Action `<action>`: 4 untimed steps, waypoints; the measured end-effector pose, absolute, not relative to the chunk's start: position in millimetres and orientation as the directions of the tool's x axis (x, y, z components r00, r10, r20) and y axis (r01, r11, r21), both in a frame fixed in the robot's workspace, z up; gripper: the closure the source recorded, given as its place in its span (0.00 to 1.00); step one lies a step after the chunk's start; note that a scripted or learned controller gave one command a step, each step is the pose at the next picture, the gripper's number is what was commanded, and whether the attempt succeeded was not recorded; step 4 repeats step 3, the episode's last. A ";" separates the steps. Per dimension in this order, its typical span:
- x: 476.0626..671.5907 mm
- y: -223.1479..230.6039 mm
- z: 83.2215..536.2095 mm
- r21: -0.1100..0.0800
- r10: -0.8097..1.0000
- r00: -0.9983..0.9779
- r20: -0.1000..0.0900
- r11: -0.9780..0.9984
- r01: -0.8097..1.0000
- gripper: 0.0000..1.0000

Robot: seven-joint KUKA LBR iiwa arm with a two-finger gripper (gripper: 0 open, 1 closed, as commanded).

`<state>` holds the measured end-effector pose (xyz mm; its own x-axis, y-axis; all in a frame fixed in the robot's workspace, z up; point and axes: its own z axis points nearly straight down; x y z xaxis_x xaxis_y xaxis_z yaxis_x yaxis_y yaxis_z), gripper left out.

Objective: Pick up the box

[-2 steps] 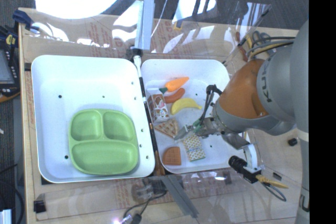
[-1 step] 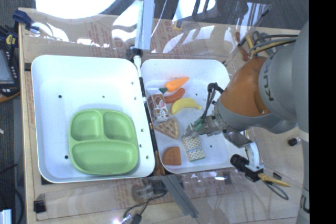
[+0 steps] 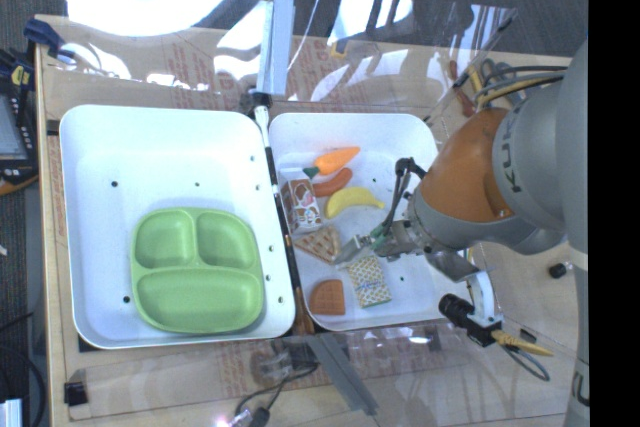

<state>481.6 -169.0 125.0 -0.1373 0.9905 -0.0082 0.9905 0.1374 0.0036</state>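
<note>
The box (image 3: 300,203) is a small white and brown carton standing against the left wall of the right bin (image 3: 420,140). My gripper (image 3: 358,248) hangs low in the middle of that bin, to the right of and below the box and apart from it. Its tip is between a tan waffle-like wedge (image 3: 318,243) and a flat patterned packet (image 3: 368,280). I see nothing held in it.
An orange carrot (image 3: 337,158), a red sausage-like piece (image 3: 332,181) and a yellow banana (image 3: 352,201) lie just right of the box. A brown cookie (image 3: 327,296) sits at the bin's front. The left bin (image 3: 90,145) holds a green divided plate (image 3: 197,270).
</note>
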 end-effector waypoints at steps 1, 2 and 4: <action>476.5 -191.6 91.3 -0.005 0.997 -0.073 0.003 0.073 0.997 0.00; 476.7 -190.9 100.5 -0.007 0.997 -0.076 0.004 0.076 0.997 1.00; 511.8 -131.7 225.9 0.000 0.996 -0.093 0.001 0.093 0.996 1.00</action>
